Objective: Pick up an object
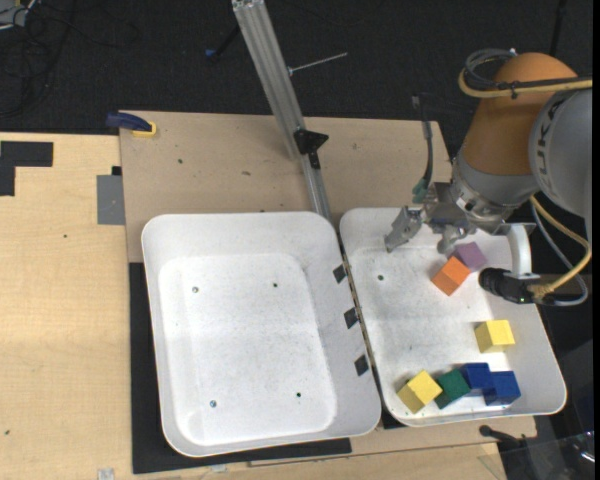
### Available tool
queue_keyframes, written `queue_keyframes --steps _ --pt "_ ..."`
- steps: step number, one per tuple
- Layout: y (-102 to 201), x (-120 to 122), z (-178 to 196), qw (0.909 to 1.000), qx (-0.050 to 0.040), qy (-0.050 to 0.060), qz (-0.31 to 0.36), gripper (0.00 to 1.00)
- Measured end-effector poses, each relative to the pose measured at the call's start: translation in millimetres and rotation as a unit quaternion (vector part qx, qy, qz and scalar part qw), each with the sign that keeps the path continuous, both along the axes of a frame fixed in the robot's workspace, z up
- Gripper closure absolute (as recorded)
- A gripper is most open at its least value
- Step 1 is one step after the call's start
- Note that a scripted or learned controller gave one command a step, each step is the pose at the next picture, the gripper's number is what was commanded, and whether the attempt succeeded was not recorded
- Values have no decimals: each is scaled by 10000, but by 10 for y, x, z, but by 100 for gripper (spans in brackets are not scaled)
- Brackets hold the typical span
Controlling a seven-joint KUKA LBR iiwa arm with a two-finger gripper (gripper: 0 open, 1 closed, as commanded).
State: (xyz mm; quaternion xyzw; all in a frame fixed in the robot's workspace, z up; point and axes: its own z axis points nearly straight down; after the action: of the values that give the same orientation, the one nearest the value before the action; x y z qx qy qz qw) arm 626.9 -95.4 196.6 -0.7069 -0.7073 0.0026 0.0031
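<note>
Jaws apart, with nothing between them as far as this slanted view allows; hard to be surer, since the far finger blurs into the wrist. Two-finger gripper (422,236) hanging over the upper end of the right shallow white plastic bin (405,313), tips pointing down towards bare bin floor. Grey arm with orange band (515,118) leaning in from the right, looped yellow cables around it.

Nearest to the gripper: small purple cube (470,256) just beside its right finger, partly tucked under the wrist. Touching the purple one, or very nearly: small orange cube (449,276), tilted on the bin floor. Black cylindrical fitting (500,284) on a cable just right of these two, crowding that side.

Farther down the same bin: yellow cube (495,335) alone near the right wall. Along the bottom wall, in a tight row: second yellow cube (418,392), green block (452,386), blue block (491,382), each touching its neighbour.

Left shallow white plastic bin (235,338) beside the right one, black clips (350,316) along the seam between them. Long aluminium rail (278,93) slanting from the top of the view down to the bins' far corner, close behind the gripper's left. Blue-and-yellow clamp (131,123) at the bench's far left corner, well apart from everything else.
</note>
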Motion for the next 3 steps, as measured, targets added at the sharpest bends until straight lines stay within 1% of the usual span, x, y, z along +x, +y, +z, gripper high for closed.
queue_keyframes --steps 1,2,3 --pt "-40 -106 -562 10000 1 10 -5 0" --pt "-31 -100 -1063 10000 -3 -36 -12 0" --pt "-46 -102 -952 10000 3 -33 -45 100"
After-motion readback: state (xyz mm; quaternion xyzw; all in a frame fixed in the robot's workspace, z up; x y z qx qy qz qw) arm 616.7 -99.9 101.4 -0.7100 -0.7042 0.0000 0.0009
